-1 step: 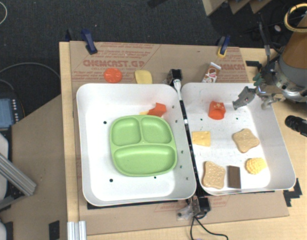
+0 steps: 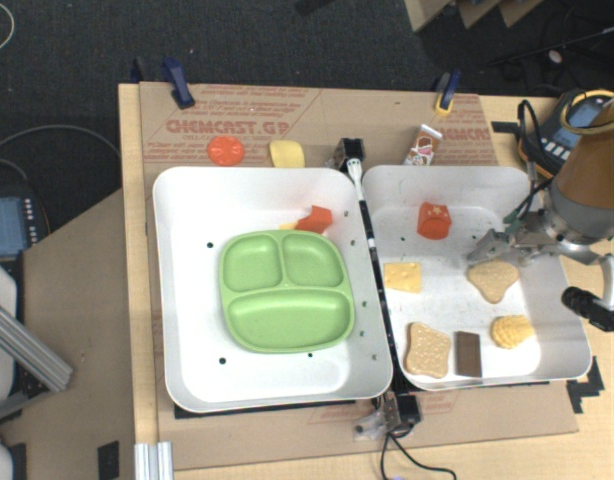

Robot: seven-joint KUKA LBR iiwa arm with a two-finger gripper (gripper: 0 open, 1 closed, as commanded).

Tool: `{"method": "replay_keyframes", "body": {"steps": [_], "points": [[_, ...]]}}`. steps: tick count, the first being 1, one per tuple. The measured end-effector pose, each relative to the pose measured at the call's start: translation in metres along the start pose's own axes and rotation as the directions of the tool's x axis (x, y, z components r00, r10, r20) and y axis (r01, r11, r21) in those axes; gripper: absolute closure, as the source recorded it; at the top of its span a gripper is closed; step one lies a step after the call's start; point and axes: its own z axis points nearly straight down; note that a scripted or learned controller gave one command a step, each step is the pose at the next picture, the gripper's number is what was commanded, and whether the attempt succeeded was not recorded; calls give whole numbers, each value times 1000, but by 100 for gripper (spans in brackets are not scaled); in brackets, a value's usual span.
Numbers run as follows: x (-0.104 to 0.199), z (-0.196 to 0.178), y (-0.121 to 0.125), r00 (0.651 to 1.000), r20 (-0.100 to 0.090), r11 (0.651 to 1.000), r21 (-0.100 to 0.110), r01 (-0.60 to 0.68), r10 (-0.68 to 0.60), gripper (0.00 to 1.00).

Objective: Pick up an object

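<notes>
nothing is lifted yet, so the pick looks to be at its start: the arm [image 2: 587,183] has its gripper [image 2: 507,250] low in the right bin [image 2: 547,368], just above a tan biscuit [image 2: 493,279] that lies flat on the floor. i cannot tell whether the pincer is apart or together; metal parts and glare blur it. the biscuit seems the likely target, judging by how near the tool sits. closing on it and raising it are left to do.

around it, largest first: the left bin [image 2: 182,268] holds a green tray [image 2: 285,290] with an orange block [image 2: 314,219] at its top edge. in the right bin lie a bread slice [image 2: 427,349] touching a brown bar [image 2: 468,353], a cheese square [image 2: 403,276], a yellow ridged piece [image 2: 511,331] near the biscuit, and a red piece [image 2: 433,220] well apart. the ridged piece is the closest neighbour and might get nudged; the flat biscuit may be hard to grip.
</notes>
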Motion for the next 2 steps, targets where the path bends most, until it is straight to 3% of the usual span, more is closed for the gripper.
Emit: {"method": "replay_keyframes", "body": {"steps": [1,2], "points": [[40,6,-35,1000,7,1000,-8,-2,2,0],[38,-5,-33,1000,9,1000,-13,-4,4,100]]}}
